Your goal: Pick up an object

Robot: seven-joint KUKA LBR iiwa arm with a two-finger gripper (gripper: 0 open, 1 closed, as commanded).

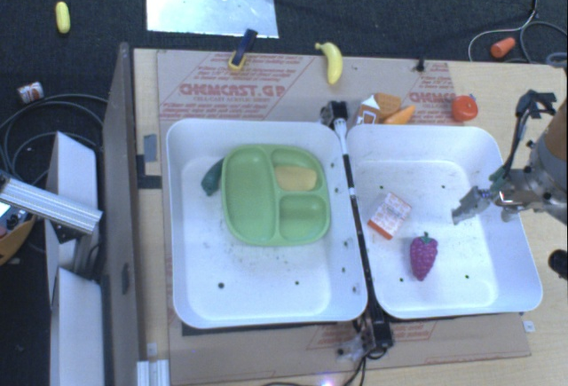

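Observation:
The right bin (497, 149) holds a purple berry-shaped toy (423, 255) near its front and a small white and orange packet (389, 216) to the left of centre. My gripper (484, 207) hangs over the right side of this bin, right of the packet and up-right of the berry. It is open, with nothing between its fingers (465, 209). In the left bin (191, 198) lies a green divided plate (257, 220) with a yellow piece (297, 177) in one compartment. A dark green item (211, 177) sits at the plate's left rim.
Behind the bins on the cardboard lie a yellow banana (333, 62), an orange and white cluster (386, 109), a red-orange ball (463, 108) and a yellow and blue tool (240, 51). A black rod (352, 198) runs along the seam between the bins.

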